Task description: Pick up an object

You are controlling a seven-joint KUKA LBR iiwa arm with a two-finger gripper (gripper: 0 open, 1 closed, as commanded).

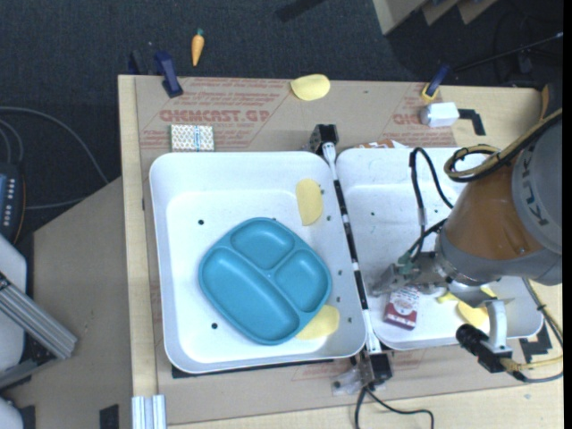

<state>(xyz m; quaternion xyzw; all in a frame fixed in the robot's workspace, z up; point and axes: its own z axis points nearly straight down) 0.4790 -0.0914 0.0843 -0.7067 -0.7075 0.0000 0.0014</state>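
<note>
target: red-and-white packet (403,308) lying in right bin (384,186), near edge, just left of centre
packet axis: running near-to-far, slightly tilted
pincer: gripper (407,278) hanging just over packet's far end, arm (500,222) reaching in from right; fingers' spread: cannot tell
around: yellow piece (472,311) lying just right of packet
left bin (179,204): blue divided tray (264,280), two yellow pieces sitting beside it
obstruction: none seeming to be blocking the packet

"CHEMCAST GP" on the brown board (214,114)

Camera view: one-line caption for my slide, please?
KUKA arm's gripper low in right bin over a red-and-white packet; blue divided tray in left bin.
</note>
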